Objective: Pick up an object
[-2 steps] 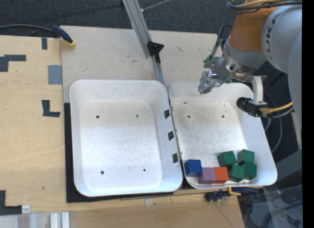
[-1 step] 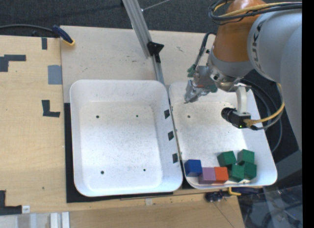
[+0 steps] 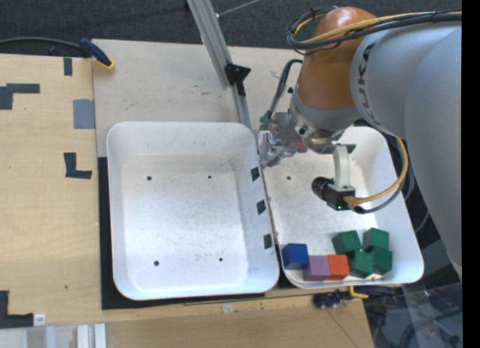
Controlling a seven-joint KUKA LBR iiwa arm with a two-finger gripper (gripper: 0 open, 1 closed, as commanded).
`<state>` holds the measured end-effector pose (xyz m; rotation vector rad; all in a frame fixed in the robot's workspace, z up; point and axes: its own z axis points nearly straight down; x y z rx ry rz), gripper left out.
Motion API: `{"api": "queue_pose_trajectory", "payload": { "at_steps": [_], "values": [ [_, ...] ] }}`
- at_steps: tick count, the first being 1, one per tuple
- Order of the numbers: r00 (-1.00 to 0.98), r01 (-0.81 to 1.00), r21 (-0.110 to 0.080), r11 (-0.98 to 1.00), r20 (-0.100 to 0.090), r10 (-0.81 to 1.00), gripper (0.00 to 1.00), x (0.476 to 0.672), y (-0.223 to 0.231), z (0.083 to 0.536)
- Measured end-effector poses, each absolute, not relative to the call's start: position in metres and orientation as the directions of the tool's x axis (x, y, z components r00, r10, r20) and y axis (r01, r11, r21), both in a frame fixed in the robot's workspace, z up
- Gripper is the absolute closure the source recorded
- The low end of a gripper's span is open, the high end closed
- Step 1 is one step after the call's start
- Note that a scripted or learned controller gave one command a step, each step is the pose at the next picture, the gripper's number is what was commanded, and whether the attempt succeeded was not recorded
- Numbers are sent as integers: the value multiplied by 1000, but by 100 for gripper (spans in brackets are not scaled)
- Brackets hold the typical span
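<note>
Rt bin [image 3: 397, 189]: small colored blocks [image 3: 337, 256], clustered.

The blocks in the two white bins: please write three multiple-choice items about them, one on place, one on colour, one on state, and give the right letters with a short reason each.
1. Where are the blocks?
A. near corner of the right bin
B. middle of the left bin
C. on the wooden bench

2. What colour is the block nearest the wall between the bins?
A. orange
B. blue
C. green

3. How do the blocks lie?
A. spread far apart
B. stacked in one tall tower
C. bunched close together

Answers:
1 A: they sit in the right bin, at its near corner.
2 B: the blue block is next to that wall, beside the purple block.
3 C: the orange block and green blocks crowd against the others.
</note>
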<state>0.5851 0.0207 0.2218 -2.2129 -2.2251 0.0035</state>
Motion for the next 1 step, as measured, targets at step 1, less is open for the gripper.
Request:
{"api": "queue_pose_trajectory", "payload": {
  "at_steps": [1],
  "values": [
    [-7,1000,-2,7,2,1000,100,569,67,233]
  ]
}}
